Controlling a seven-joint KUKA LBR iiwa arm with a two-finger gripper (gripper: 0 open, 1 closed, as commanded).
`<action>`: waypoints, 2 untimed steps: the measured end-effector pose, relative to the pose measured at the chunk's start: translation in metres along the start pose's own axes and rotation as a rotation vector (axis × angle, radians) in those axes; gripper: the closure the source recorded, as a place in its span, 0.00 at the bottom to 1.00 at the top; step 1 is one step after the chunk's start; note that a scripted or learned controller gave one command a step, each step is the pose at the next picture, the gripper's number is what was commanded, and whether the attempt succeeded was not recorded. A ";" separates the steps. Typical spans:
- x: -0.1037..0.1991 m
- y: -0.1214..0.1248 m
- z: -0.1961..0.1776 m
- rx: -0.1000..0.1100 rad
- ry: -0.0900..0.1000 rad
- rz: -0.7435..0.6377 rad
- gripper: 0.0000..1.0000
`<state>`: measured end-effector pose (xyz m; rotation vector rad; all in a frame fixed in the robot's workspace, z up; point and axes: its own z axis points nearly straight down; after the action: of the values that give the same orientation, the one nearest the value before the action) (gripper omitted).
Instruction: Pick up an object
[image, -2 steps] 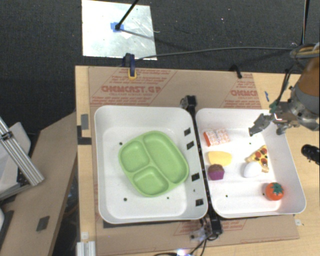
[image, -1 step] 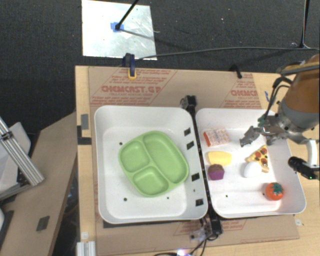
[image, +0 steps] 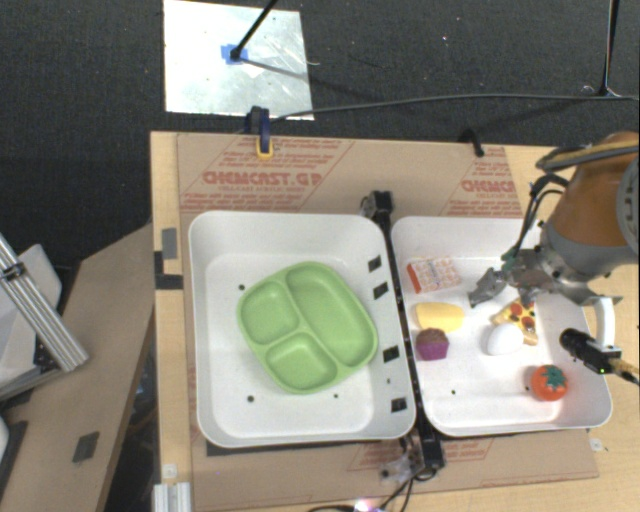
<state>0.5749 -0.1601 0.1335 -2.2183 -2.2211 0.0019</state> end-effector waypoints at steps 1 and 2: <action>-0.001 0.002 -0.013 -0.007 -0.002 0.000 1.00; 0.004 -0.001 -0.059 -0.009 -0.002 -0.003 1.00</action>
<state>0.5740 -0.1558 0.1929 -2.2207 -2.2298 -0.0056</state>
